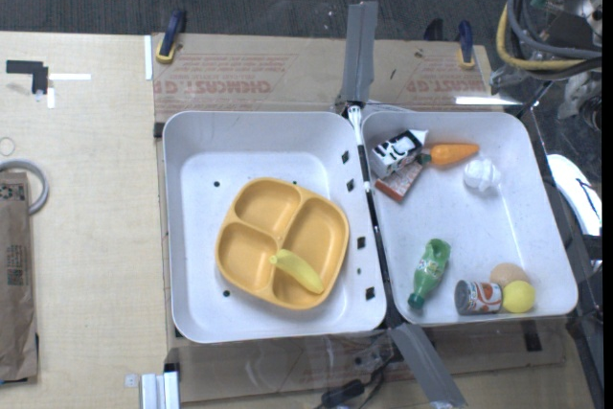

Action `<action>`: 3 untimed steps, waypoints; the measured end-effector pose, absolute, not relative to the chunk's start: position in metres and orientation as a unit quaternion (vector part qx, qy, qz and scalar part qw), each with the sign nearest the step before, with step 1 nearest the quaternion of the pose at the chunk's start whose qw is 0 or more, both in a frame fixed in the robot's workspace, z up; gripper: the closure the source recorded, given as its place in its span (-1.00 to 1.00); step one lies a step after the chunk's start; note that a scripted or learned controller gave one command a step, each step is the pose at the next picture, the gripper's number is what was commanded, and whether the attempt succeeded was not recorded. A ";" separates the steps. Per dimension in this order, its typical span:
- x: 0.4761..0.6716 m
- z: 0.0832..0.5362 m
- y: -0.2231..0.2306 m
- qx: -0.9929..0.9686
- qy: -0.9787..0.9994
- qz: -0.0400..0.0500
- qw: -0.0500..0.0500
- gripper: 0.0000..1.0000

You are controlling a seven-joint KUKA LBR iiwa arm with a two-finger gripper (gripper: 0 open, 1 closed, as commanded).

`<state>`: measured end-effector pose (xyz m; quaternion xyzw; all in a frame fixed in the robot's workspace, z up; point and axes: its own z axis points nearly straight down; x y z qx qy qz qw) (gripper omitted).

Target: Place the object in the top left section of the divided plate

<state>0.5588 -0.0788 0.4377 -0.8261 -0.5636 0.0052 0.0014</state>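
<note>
The yellow divided plate (244,254) sat in the middle of the left bin (192,206), a banana (297,271) lying in its section nearest the bin's front edge, so the top left section looked unfilled. The carrot (452,152), green bottle (429,271) and can (477,298) lay in the right bin (517,215), probably as stock for picking.

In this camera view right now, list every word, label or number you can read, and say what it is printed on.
"CHEMCO?": red print, seen upside down, on the cardboard sheet behind the bins; last letters uncertain, small lines beside it unreadable.
Can label: too blurred to read.
Black-and-white carton: a pattern, no legible words.
Brown paper bag: dark marks too small to read.
</note>
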 end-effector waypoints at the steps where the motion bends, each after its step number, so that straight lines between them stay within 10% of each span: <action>1: 0.608 0.437 -0.114 -0.864 -0.504 0.005 0.001 -1.00; 2: 0.638 0.437 -0.139 -0.909 -0.418 0.005 0.001 -1.00; 3: 0.510 0.438 -0.166 -0.901 -0.434 0.005 0.002 -1.00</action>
